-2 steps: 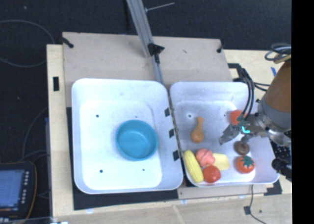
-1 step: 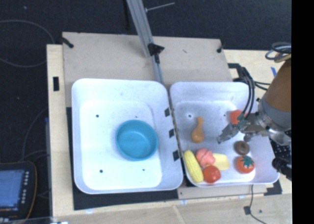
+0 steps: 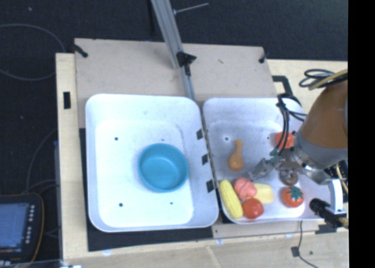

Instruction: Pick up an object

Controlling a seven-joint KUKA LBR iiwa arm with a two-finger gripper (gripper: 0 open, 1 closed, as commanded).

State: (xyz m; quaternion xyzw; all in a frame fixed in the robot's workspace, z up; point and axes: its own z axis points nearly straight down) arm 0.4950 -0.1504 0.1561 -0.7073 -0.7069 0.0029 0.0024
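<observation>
The right bin (image 3: 234, 114) holds several toy foods. A tan drumstick (image 3: 236, 155) lies near its middle. Along the front wall sit a yellow corn cob (image 3: 231, 197), a pink piece (image 3: 245, 187), a pale yellow piece (image 3: 264, 193), a red tomato (image 3: 252, 208) and a red fruit with a green top (image 3: 293, 196). An orange piece (image 3: 285, 140) shows partly behind the arm's cables. My gripper (image 3: 273, 173) hangs over the bin's right half, just above the yellow piece and left of the red fruit. It is open, and I see nothing between its fingers.
The left bin (image 3: 105, 120) holds a blue bowl (image 3: 163, 167). A grey metal rail (image 3: 167, 20) slants down from the top to the seam between the bins. The arm's grey body (image 3: 325, 126) covers the right bin's right edge. A screen (image 3: 17, 226) sits at the lower left.
</observation>
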